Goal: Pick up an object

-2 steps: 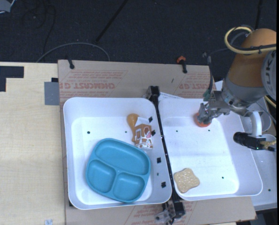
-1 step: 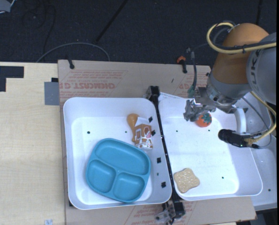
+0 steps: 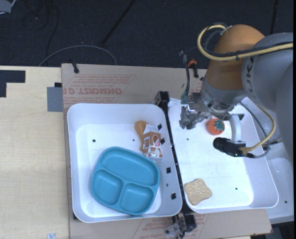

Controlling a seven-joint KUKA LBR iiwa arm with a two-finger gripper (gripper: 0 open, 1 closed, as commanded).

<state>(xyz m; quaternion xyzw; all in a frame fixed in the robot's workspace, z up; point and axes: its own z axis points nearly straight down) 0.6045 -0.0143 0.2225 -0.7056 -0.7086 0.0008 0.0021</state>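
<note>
Pincer (image 3: 189,119) low over right bin (image 3: 267,193), near its left wall; opening unclear, nothing visibly held. Tomato (image 3: 216,126) just beside, free on bin floor, likeliest target. Toast (image 3: 197,191) farther off.

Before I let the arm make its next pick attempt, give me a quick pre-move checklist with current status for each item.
1. End effector over the right bin, near its upper left corner: ok.
2. Object held in the end effector: cannot tell; nothing plainly shows there.
3. Nearest target, the small red tomato-like toy, lies free just beside the end effector: ok.
4. Toast slice lies flat near the right bin's lower left corner, apart from the arm: ok.
5. Black cable piece hangs over the right bin close to the red toy; snag risk: not ok.
6. Blue divided plate in the left bin, out of the path: ok.
</note>
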